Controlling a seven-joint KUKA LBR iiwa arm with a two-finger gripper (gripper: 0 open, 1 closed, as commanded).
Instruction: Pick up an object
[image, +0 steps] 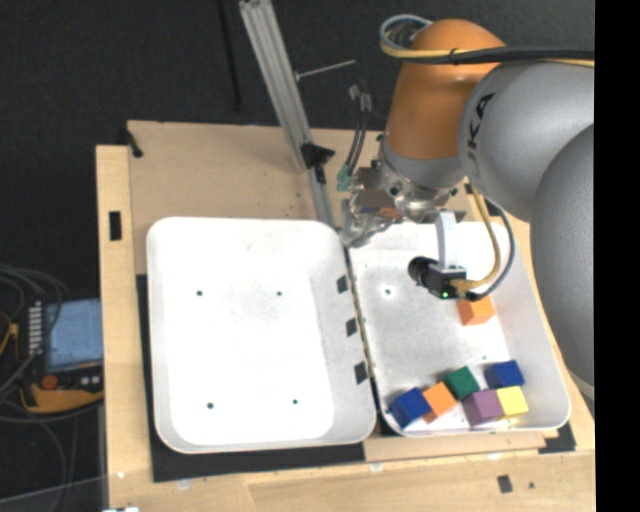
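Hovering my gripper (368, 222) over the right bin's (400, 262) far corner, finger state impossible to tell, I eye the lone orange cube (477, 311) mid-bin: probably light, rigid, best pinched across flat opposite faces.

Both bins (245, 330) look like smooth white plastic, faintly scuffed. The worktop (200, 170) is matt, pale wood or board. The arm (520, 130) has glossy orange and satin grey casing. The cubes (465, 392) look matt.
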